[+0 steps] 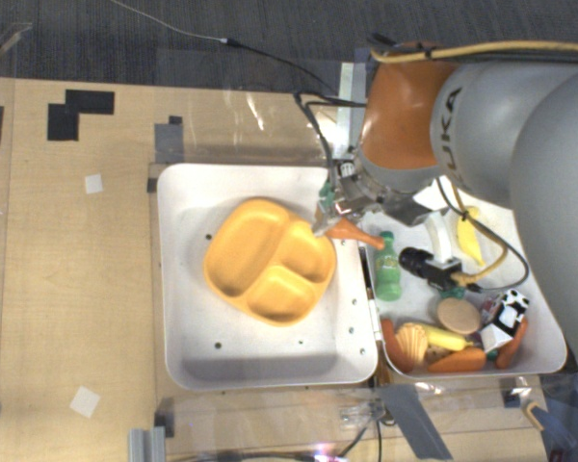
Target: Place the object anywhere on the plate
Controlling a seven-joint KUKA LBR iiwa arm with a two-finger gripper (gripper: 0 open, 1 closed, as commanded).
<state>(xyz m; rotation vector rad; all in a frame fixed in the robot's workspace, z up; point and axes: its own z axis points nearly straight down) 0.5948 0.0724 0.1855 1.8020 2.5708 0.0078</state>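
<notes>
The arm reaches in from the right, and its gripper [335,215] hangs over the right edge of the left bin [270,364], at the upper right rim of the yellow plate [268,258]. A small orange object [354,233], shaped like a little carrot, sticks out rightward and slightly down from the fingers [326,210]. The fingers appear clamped on its left end, though the wrist crowds them and the contact itself is small and hard to read.

The step in hand looks like the carry: the object is up off the bins, held at the fingertips, and most of its length hangs to the right of the fingers over the divide between the two bins, not over the plate. The plate, with its three compartments, lies just to the left of and below the fingers, its nearest lobe almost under them.

The next move calls for a short shift leftward, so the whole object sits above a compartment, then a lowering and a release. Since any place on the plate will do, the nearest lobe would serve.

The right bin [549,349], beyond the object, holds a green bottle [389,268], a banana [470,237], and other toy foods, all well clear of the drop.
</notes>
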